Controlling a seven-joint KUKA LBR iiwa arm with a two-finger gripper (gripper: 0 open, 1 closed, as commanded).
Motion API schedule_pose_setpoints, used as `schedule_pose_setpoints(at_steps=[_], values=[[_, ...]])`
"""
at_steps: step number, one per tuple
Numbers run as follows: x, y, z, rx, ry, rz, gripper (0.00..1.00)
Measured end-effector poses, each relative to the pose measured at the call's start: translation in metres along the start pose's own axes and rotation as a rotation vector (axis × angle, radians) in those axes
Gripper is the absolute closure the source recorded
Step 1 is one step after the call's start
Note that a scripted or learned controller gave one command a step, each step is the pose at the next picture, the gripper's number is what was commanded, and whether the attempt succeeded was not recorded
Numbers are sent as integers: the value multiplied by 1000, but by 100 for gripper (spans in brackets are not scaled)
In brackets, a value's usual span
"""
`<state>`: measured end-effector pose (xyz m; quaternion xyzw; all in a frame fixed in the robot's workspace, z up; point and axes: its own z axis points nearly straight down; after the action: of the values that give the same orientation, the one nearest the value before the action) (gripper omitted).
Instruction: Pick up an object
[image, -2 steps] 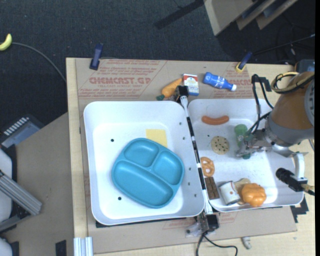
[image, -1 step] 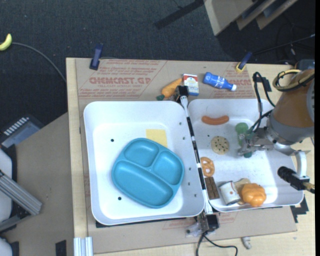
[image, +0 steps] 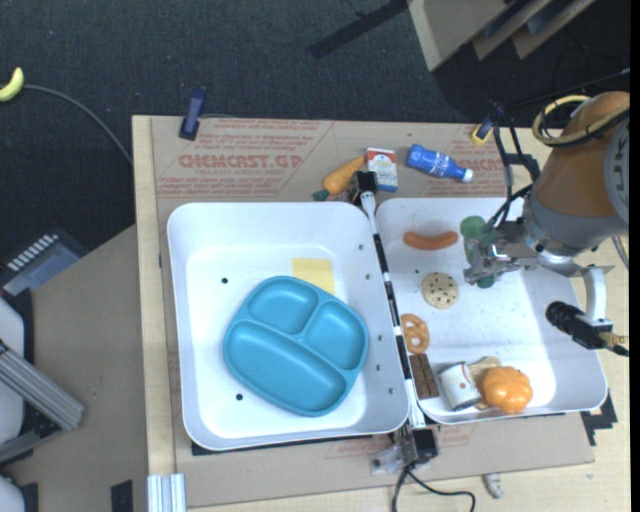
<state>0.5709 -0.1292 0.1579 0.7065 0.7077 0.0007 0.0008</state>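
Observation:
In the right bin (image: 560, 390), my gripper (image: 483, 268) hangs low over the floor in the far half. A small green thing (image: 472, 230) shows right at the gripper's far-left side, and I cannot make out whether it is gripped. To the gripper's left are a sausage (image: 431, 239) and a round cookie (image: 439, 290). A pretzel (image: 413, 330) and a brown bar (image: 424, 375) lie along the left wall. A white cup (image: 459, 385) and an orange fruit (image: 505, 388) sit at the near edge.
The left bin (image: 200, 260) holds a blue divided plate (image: 294, 343) and a yellow slice (image: 313, 272). Behind the bins on the board lie a blue bottle (image: 438, 163), a small carton (image: 381, 168), an orange carrot (image: 343, 175) and a blue clip (image: 192, 112).

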Motion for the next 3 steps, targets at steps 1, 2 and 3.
schedule_pose_setpoints(at_steps=[1,2,3], values=[[73,31,-51,1,1,0,100],[80,52,-26,1,-1,1,100],[137,19,-26,5,2,0,100]])
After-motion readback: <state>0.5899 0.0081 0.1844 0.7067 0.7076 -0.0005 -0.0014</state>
